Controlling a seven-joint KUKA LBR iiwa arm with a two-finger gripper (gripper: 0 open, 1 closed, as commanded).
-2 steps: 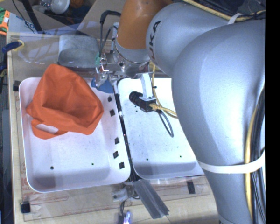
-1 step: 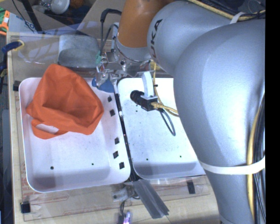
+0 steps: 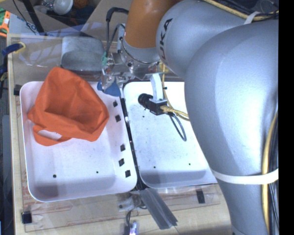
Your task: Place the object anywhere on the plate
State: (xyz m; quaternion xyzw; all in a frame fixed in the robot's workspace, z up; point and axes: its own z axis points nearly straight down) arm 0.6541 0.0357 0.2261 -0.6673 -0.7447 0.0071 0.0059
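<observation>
A crumpled orange cloth (image 3: 68,106) lies in the back half of the left bin (image 3: 73,180). A pale pinkish rim (image 3: 49,135) peeks out under its front left edge; I cannot tell what it belongs to. My gripper (image 3: 110,82) hangs over the back right corner of the left bin, close to the wall shared with the right bin (image 3: 171,175), just right of the cloth. A small blue piece (image 3: 111,88) shows at its tip; whether it is a held object or part of the gripper is unclear.
The grey arm covers the right side of the right bin. A black cable fitting (image 3: 152,103) and a loop of cable (image 3: 179,126) hang over that bin. A grey object (image 3: 82,58) sits behind the left bin. Black clips (image 3: 122,148) line the shared wall.
</observation>
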